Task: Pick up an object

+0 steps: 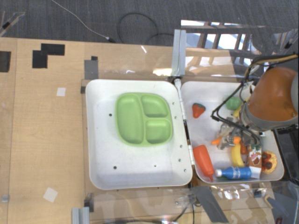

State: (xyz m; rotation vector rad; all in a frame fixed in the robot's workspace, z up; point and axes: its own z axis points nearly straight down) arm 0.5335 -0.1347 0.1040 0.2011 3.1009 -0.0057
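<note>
Left of the divider [180, 111], left bin [100, 171] holds green tray [143, 119]. Right of it: strawberry [199, 109], orange bottle [203, 159], blue tube [237, 173], banana [238, 155]. Gripper [230, 136] low over the banana; jaw opening can't be made out, nothing visibly held.

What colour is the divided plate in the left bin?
Light green; the divided plate shows plainly in the camera view, against the white left bin.

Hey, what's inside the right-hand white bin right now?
In the right bin: a strawberry, orange bottle, blue tube, banana and a green item. The arm covers the bin's right part.
</note>
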